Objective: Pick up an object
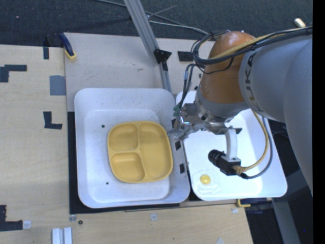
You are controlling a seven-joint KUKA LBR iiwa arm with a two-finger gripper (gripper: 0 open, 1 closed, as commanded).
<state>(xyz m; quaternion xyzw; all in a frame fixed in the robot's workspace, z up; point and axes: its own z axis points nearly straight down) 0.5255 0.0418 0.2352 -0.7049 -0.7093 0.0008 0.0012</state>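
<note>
A yellow divided plate point(139, 151) lies flat in the left bin point(94, 111), a little right of its middle. A small fried-egg toy point(205, 180) rests near the front left corner of the right bin point(269, 184). My gripper point(177, 128) hangs low over the divide between the two bins, just past the plate's right rim. The grey and orange wrist point(223, 80) above it hides much of the right bin. I see nothing held in the gripper.
A black fitting with a yellow cable point(226, 162) hangs from the arm over the right bin. A slanted metal pole point(147, 34) stands behind the bins. Tape marks and a blue-and-yellow clamp point(67, 47) lie on the wooden bench to the left.
</note>
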